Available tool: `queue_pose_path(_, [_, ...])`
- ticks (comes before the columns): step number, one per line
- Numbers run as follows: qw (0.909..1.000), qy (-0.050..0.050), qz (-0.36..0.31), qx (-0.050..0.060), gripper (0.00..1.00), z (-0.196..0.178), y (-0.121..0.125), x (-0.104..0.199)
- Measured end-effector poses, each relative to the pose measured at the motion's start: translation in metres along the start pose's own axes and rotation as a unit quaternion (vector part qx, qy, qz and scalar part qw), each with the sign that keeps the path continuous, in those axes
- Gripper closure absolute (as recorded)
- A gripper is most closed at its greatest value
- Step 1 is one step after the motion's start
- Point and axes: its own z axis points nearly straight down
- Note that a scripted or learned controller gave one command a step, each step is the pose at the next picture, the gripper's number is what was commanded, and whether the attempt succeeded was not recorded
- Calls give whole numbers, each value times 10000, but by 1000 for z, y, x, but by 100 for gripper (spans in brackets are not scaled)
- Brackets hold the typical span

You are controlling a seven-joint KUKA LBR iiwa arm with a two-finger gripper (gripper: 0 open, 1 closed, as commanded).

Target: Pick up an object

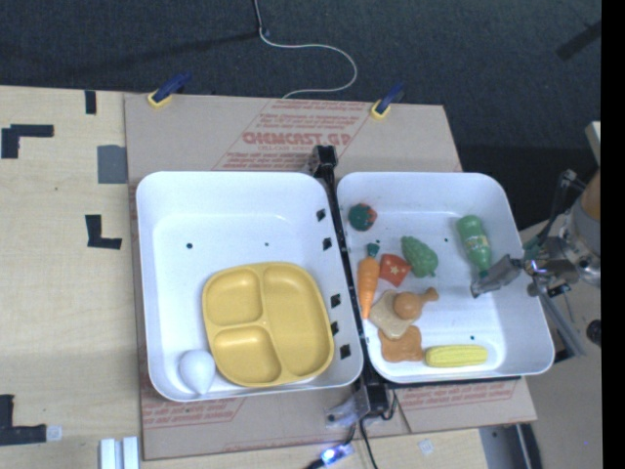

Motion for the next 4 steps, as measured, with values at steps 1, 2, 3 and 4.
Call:
queue_pose_path(1, [10000, -16, -19, -54, 0, -6, 3, 0])
queue_pose_path(2, [10000, -8, -21, -30, 0, 56, 9, 2])
queue_pose_path(3, [10000, -10, -21, -34, 0, 104, 16, 0])
queue_pose_path(4, [10000, -22, -24, -55, 0, 131, 16, 0])
